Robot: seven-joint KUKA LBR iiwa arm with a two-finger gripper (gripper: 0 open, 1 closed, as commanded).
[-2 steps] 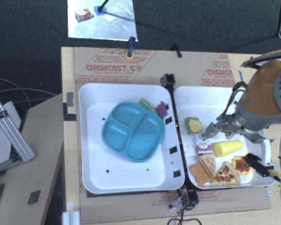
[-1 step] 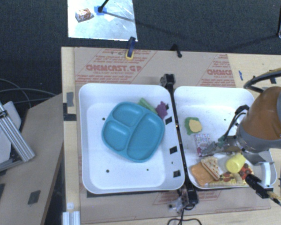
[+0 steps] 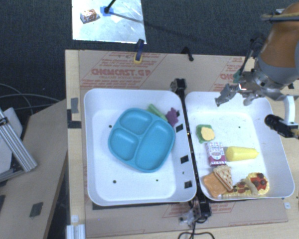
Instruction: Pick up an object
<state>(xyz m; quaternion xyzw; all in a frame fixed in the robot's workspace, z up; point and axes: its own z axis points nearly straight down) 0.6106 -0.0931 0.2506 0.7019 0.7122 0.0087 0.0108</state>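
Observation:
My gripper (image 3: 235, 99) hangs over the back edge of the right bin (image 3: 241, 121), above its bare floor. Its two fingers are spread, so it is open with nothing between them. Toy food lies toward the front of that bin: a yellow and green piece (image 3: 206, 132), a pink carton (image 3: 216, 153), a yellow cylinder (image 3: 241, 154), a cracker (image 3: 223, 175), an orange toast slice (image 3: 214, 184) and a pizza slice (image 3: 254, 183). All of them sit below and in front of the gripper, apart from it.
The left bin (image 3: 102, 183) holds a blue divided plate (image 3: 141, 144), with a green piece (image 3: 157, 111) and a purple piece (image 3: 172, 115) at its far rim. A black divider (image 3: 187, 143) runs between the bins. A black part (image 3: 278, 124) of the arm overhangs the right rim.

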